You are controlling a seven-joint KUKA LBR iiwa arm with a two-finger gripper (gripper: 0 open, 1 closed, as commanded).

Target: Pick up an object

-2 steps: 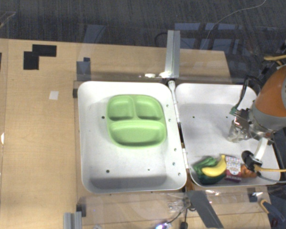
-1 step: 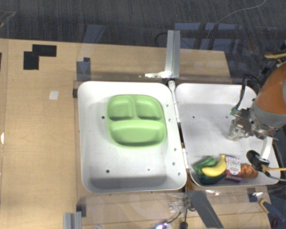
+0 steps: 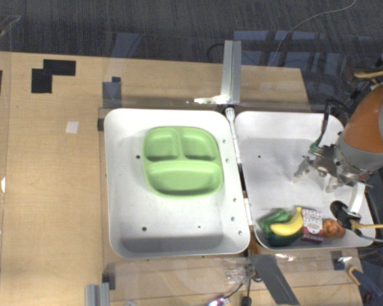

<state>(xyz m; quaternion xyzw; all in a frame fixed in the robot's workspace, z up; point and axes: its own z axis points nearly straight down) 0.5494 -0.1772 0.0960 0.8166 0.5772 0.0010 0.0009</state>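
My gripper hangs over the right part of the right bin, at the end of the grey arm with the orange band. Its fingers are spread open with nothing between them. Below it, in the bin's near corner, lies a cluster of objects: a yellow banana, a green item pressed against the banana, a white and purple packet and a small orange-brown item. The gripper stands apart from that cluster, above bare bin floor.
A green divided plate lies in the middle of the left bin. A metal post rises at the back, where the two bins meet. Cables hang by the arm at the right bin's near right corner.
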